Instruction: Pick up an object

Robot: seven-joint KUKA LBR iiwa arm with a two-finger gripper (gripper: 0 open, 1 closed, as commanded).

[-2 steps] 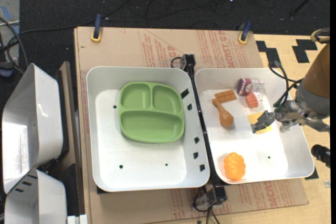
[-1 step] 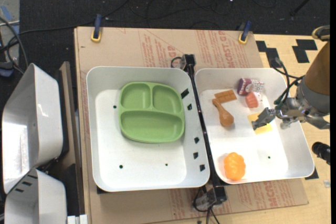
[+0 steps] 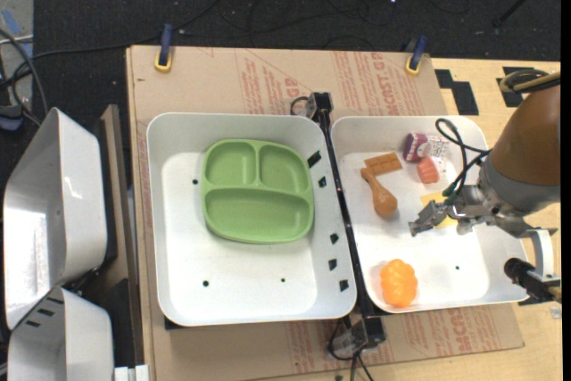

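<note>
While several loose items lie in the right bin (image 3: 464, 285) — an orange fruit (image 3: 399, 282) near the front edge, a brown spoon-shaped piece (image 3: 381, 196) beside a tan block (image 3: 383, 163), and small pink (image 3: 428, 171) and purple (image 3: 416, 144) items toward the back — none sits between the fingers. The gripper (image 3: 429, 219) hangs low over the bin's middle, right of the brown piece, fingers apart and holding nothing. A green divided plate (image 3: 259, 192) rests in the left bin (image 3: 178, 281).
</note>
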